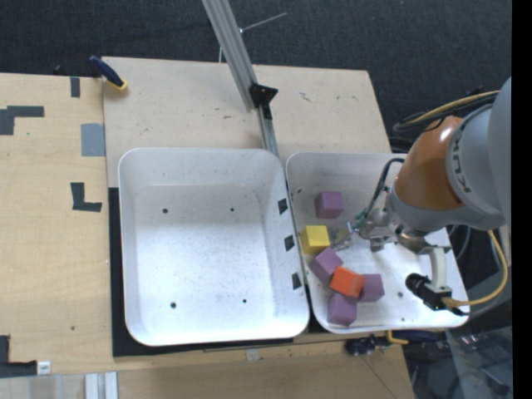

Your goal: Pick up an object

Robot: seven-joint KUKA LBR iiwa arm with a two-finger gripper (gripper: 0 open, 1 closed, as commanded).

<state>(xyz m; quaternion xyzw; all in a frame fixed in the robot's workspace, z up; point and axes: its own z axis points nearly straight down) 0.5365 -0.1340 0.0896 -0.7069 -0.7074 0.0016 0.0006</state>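
Note:
The right bin holds several purple blocks, one alone near the back and one by the middle. A yellow block lies against the bin's left wall. An orange block rests among the purple ones at the front, with further purple blocks beside it and below it. My gripper is down inside this bin, just right of the yellow block and above the middle purple block. The orange-banded wrist hides part of the bin's right side.
The left bin sits beside the right one, sharing a middle wall. A slanted metal pole reaches down to the bins' back edge. A blue and yellow clamp lies at the bench's far left. Cables hang at the right.

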